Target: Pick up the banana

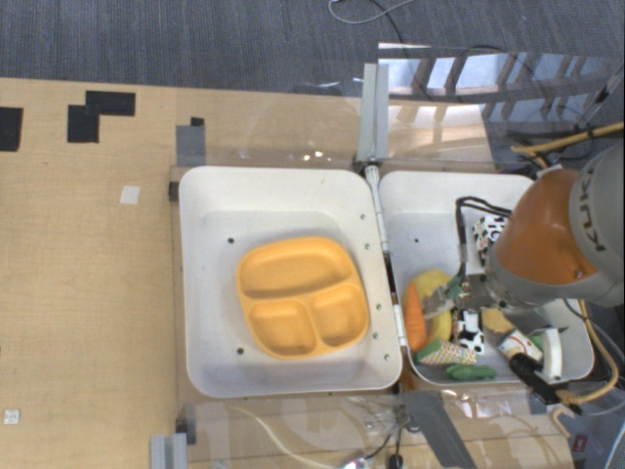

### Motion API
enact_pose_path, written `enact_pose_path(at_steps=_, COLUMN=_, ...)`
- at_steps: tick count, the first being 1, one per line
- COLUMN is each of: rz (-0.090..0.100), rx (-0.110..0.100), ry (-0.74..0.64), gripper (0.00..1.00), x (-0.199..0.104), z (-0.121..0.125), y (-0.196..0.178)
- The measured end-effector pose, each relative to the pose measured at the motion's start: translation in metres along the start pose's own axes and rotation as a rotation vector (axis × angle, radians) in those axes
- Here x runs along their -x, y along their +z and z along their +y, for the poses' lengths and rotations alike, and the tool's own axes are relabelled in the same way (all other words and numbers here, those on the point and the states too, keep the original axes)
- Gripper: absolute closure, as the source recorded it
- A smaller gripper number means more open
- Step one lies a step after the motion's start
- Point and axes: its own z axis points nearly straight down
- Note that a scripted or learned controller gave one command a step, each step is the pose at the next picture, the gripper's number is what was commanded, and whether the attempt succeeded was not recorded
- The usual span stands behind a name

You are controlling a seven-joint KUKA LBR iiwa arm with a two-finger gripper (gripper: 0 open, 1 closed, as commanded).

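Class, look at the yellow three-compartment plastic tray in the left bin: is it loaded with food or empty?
Empty. The yellow three-compartment plastic tray shows bare yellow in all three sections; the toy food lies in the right white bin.

arm (557, 233): reaching in from right | wrist lowered, angled left

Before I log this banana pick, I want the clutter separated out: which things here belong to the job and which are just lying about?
Belongs to the job:
banana
end effector
right bin

Just lying about:
carrot
green vegetable
black-and-white cow toy
yellow divided plate
left bin
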Motion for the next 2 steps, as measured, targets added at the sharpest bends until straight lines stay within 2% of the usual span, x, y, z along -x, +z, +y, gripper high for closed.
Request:
enact_pose_path(at_steps=1, rz=-0.003, rx=0.011, ry=-0.002, gripper=1.00, x=0.000, z=0.004, y=-0.012)
enact_pose_path(at_steps=2, rz=0.002, rx=0.007, ry=0.023, gripper=1.00, x=0.001, z=0.003, y=-0.001)
